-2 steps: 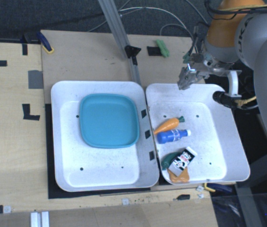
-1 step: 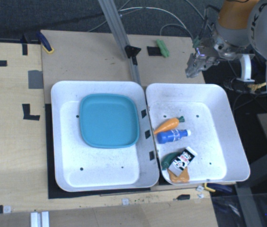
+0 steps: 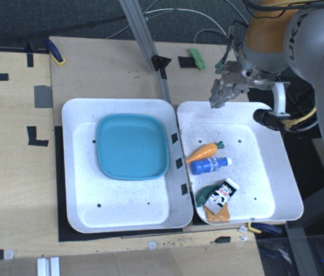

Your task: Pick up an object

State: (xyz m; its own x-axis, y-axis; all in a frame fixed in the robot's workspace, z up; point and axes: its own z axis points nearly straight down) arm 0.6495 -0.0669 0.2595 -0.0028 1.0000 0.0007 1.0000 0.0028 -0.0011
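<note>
Two white bins [image 3: 81,211], one teal plate [image 3: 132,146], one carrot [image 3: 202,152], one blue bottle [image 3: 210,165].

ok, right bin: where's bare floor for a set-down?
Right bin: free along the right wall, and the back strip under the pincer. Crowded front-left: carrot, bottle, carton bunched by the divider. Left bin: plate takes the middle; front strip free.

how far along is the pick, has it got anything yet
Nothing looks picked yet: the carrot, blue bottle and black-and-white packet all lie in the right bin. In hand: the end effector sits over that bin's far rim, nothing visible in it. Left: descend, grasp one, lift.
</note>
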